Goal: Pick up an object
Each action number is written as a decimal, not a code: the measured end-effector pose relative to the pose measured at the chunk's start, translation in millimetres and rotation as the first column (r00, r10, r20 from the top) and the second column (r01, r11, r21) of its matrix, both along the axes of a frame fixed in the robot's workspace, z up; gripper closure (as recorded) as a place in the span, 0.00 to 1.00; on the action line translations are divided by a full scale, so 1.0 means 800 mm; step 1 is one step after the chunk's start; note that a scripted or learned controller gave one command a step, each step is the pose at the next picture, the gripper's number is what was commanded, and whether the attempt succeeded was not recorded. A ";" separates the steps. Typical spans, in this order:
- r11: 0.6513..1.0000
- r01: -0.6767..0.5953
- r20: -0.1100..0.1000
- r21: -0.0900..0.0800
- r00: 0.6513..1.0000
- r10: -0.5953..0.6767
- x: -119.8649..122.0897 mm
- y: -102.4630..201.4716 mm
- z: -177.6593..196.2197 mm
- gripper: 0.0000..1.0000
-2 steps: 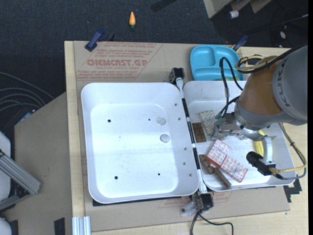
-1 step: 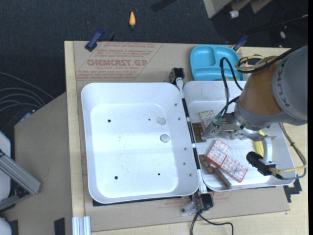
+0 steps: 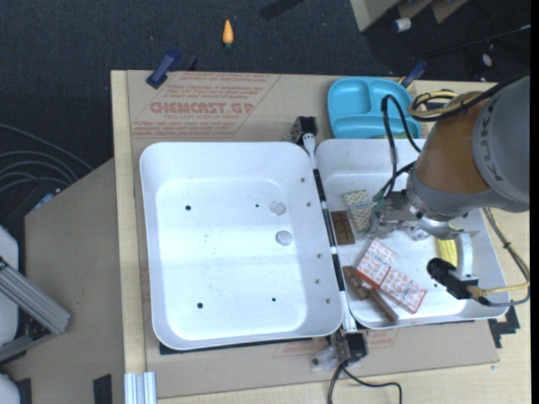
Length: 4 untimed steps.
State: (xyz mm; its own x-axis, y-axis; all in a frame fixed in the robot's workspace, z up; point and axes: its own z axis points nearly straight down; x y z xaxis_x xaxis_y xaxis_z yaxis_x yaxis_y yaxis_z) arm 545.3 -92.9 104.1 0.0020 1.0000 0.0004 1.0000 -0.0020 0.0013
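We see the gripper point(image 3: 396, 217) low in the right white bin point(image 3: 337, 154); we cannot tell its state. Nearest, a flat red-and-white patterned packet point(image 3: 387, 274) lies mid-bin: probably light, thin, slippery; pinch an edge.

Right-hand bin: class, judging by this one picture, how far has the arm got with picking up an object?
Done: the arm has reached over the right-hand bin. In hand: nothing visibly lifted; the pink-checked packet, the yellow item and the brown block all lie on the bin floor. Left: grasping one and raising it.
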 end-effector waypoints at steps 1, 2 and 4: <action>1.000 0.000 0.000 0.000 1.000 0.000 0.000 0.000 0.000 0.00; 1.000 -0.002 -0.001 0.000 1.000 0.002 0.087 -0.004 -0.024 0.00; 1.000 -0.002 0.006 -0.001 1.000 0.002 0.065 -0.033 -0.011 0.00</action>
State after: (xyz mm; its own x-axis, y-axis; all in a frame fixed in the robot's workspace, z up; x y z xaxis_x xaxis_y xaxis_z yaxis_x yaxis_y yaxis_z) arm 597.0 -119.3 95.2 0.0002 1.0000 -0.0009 1.0000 -0.0002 0.0072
